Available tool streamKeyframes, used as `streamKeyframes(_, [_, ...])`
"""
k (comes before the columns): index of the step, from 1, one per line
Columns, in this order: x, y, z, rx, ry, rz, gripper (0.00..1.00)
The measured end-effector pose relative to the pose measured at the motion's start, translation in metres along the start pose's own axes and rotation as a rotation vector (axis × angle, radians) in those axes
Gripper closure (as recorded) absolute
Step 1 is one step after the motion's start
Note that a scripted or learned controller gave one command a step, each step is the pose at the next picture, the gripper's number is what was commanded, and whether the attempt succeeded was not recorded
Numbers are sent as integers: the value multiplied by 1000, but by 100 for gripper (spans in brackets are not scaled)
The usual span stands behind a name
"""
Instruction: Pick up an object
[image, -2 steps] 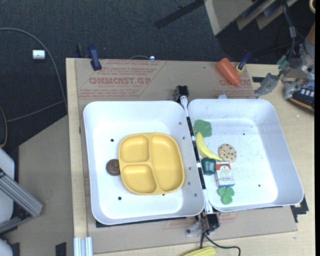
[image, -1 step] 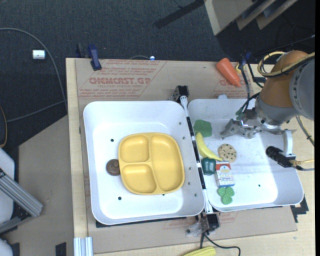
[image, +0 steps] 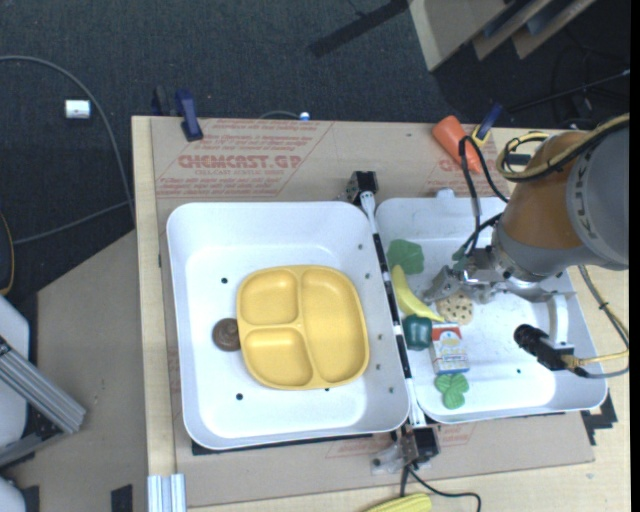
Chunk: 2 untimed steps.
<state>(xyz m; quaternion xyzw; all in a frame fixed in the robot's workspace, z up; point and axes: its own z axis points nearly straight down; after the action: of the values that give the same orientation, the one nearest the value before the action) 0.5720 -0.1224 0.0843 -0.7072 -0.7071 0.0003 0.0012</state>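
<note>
The grey arm with the orange band (image: 545, 205) is positioned over the right-hand shallow white bin (image: 520, 395), with the gripper (image: 452, 287) lowered toward a cluster of small objects near the bin's left wall. The state of the fingers cannot be determined from the camera view; the metal parts at the tip are too small and cluttered to be read. No object is seen between them, so no grasp is assumed.

The step in hand is judged to be the approach to a candidate object. Just beside the gripper tip lie a yellow curved banana-shaped toy (image: 408, 297) and a tan speckled round cookie-like piece (image: 456, 307). A green soft-looking block (image: 406, 254) lies further up the bin, and a small white and red printed carton (image: 449, 350) and a green leafy plastic piece (image: 452, 390) lie nearer the bin's front edge.

For the next move, a short descent onto the cookie-like piece or the banana is likely to be required, followed by closure and a vertical lift.

Room is restricted on the left: the objects are crowded close to the divider where the two bins meet, so a finger may strike the wall. The bin's right half is open.

The left-hand white bin (image: 200, 330) carries a yellow three-compartment plastic tray (image: 300, 328) and a brown round disc (image: 226, 334) touching the tray's left edge. Both bins rest on the brown board worktop (image: 150, 200).
</note>
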Motion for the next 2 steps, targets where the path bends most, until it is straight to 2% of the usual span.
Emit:
streamKeyframes(1, [-1,1,-12,-5,-1,1,100])
streamKeyframes(2, [-1,1,-12,-5,-1,1,0])
